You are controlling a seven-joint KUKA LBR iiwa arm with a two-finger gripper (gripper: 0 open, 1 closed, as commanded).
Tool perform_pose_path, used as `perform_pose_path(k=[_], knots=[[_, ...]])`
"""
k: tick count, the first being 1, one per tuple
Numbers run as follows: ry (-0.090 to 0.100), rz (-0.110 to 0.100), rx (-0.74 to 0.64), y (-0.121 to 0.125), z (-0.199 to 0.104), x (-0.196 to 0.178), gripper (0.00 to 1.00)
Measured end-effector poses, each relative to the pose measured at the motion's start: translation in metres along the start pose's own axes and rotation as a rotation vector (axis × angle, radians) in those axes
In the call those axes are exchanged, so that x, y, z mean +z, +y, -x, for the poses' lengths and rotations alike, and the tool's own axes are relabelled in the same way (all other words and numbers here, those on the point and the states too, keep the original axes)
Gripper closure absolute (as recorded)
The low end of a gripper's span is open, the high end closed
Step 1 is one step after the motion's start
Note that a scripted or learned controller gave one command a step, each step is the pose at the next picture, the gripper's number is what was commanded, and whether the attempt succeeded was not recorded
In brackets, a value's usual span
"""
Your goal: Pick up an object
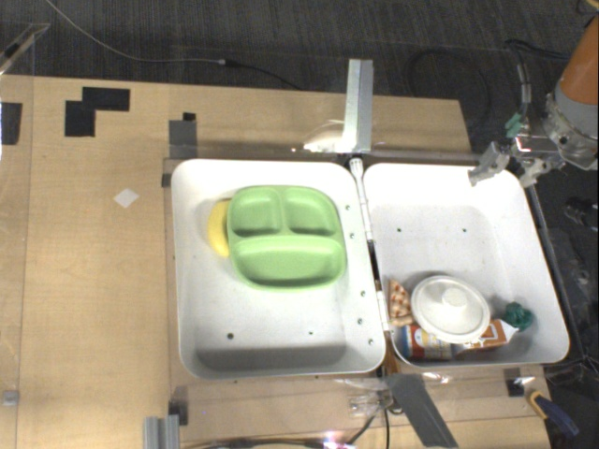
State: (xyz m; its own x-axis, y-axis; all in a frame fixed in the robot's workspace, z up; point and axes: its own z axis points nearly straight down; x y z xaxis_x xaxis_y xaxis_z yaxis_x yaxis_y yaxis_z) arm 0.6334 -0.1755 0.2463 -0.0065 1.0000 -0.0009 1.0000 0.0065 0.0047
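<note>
- Gripper (501, 160) of mine hovers at the right shallow white bin's (449, 215) far-right corner — whether it's open or closed, I cannot tell.
- Bare floor lies below it; round white lidded bowl (451, 306) sits well apart.

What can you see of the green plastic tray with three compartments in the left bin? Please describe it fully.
The green plastic divided tray is light green, a rectangle with rounded corners, matte and apparently clean. It has two small compartments on its far side and one long compartment on its near side. It lies flat, face up, in the upper middle of the left white bin. Its left edge covers part of a yellow object, perhaps a banana.
</note>
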Motion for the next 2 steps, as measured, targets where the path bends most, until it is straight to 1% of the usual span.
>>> perform_pose_path(k=[1, 2], knots=[[0.001, -0.002, -0.073, -0.028, -0.070, 0.141, 0.00], [0.000, 0.005, -0.073, -0.026, -0.070, 0.128, 1.00]])
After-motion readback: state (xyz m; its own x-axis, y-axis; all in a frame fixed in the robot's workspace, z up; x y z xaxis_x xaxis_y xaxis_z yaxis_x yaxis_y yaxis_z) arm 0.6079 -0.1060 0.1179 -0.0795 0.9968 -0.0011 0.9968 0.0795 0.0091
